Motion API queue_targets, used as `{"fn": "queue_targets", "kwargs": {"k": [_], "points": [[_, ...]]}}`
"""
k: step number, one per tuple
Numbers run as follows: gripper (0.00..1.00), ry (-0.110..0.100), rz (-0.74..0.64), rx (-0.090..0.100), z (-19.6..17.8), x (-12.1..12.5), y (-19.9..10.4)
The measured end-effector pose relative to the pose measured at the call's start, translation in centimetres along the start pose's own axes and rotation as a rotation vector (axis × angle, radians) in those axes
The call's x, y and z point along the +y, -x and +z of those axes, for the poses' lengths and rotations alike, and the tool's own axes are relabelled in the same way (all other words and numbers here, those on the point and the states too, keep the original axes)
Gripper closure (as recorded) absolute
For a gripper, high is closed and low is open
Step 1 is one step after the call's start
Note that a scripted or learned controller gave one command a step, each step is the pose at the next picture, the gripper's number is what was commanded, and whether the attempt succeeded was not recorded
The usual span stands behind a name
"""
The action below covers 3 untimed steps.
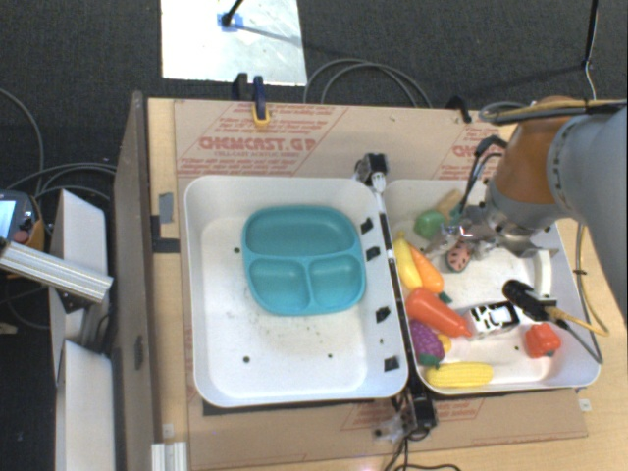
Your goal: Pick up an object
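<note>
Nearest in the right bin point(579, 361) lies a yellow corn cob point(459, 374), with a purple grape bunch point(425, 340), a red pepper point(541, 340) and an orange carrot point(437, 311) just beyond. Farther back, the hand point(469, 234) hovers low beside a small pink toy point(458, 257) and a green fruit point(429, 225); its grip cannot be made out. The left bin point(221, 361) holds a teal divided plate point(303, 261).

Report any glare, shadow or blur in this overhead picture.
Camera view: even light and sharp focus on both bins; the crinkled silver foil sheet on the floor glares bright; the grey arm with orange band looks slightly soft; the teal divided plastic tray casts little shadow.
</note>
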<state>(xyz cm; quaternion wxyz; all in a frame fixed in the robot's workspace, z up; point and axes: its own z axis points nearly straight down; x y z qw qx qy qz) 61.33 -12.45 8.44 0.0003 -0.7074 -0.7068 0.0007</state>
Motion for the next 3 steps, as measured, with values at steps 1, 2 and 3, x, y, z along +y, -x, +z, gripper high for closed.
{"fn": "queue_targets", "kwargs": {"k": [1,2,3], "points": [[0.00,0.001,-0.009,0.001,-0.1,5.2,-4.0],[1.00,0.007,-0.007,-0.001,-1.3,5.2,-3.7],[0.00,0.006,-0.008,-0.001,-1.2,5.2,-3.7]]}}
